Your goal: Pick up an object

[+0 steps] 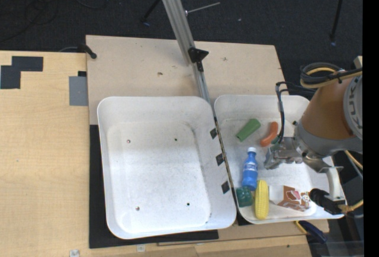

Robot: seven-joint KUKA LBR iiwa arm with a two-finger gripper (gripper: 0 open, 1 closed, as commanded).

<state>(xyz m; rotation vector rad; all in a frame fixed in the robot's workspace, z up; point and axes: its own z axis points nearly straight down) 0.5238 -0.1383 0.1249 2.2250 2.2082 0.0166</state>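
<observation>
The right bin (231,109) holds a green block (248,129), an orange-red sausage-shaped piece (269,133), a blue bottle (250,170) with a white cap, a small dark green item (244,196), a yellow corn cob (261,199) and a brown-and-white packet (294,198). My gripper (277,155) reaches down from the orange-banded wrist on the right, just right of the blue bottle and below the orange piece. Nothing can be made out between its tips.
The left bin (155,164) lies beside the right one, with small black clips along the shared rim. A slanted metal rail (179,28) rises behind the bins. Cables hang near the arm at the right.
</observation>
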